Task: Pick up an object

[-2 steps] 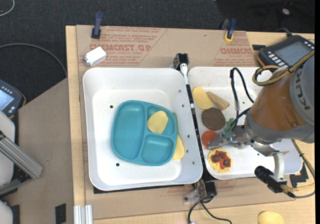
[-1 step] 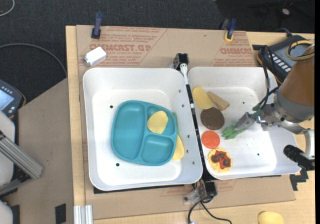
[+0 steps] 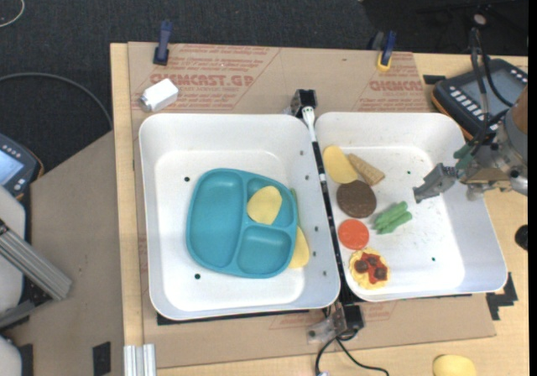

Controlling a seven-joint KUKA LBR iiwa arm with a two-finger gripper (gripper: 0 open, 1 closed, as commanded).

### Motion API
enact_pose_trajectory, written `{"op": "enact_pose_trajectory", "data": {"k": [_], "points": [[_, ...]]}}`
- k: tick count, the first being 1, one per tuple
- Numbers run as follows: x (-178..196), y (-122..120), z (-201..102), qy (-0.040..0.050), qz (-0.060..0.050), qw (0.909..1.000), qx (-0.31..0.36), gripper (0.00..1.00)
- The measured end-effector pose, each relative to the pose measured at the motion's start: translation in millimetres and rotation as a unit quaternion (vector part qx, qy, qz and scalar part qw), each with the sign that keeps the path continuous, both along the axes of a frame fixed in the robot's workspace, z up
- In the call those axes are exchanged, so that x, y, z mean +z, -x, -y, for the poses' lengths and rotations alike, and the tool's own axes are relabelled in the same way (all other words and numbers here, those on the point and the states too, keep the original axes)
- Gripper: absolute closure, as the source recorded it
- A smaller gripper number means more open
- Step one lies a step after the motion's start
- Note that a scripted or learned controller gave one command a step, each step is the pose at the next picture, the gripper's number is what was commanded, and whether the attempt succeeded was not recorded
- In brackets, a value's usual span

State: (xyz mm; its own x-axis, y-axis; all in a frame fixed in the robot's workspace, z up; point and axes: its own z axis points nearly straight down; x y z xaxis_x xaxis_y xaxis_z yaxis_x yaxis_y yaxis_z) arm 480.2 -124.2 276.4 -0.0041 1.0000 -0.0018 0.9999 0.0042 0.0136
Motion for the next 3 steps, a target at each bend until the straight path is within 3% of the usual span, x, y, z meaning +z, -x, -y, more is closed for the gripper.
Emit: {"op": "enact_pose_trajectory", "data": {"k": [1,2,3], "points": [[77,-1,-48,-0.0008,-0.001,1.0,0.001,0.0],[44,1,-140,-0.0021,-0.009,1.0,0.003,0.0],[56,0,-135,-0.001,-0.006,1.0,-0.002,1.0]]}}
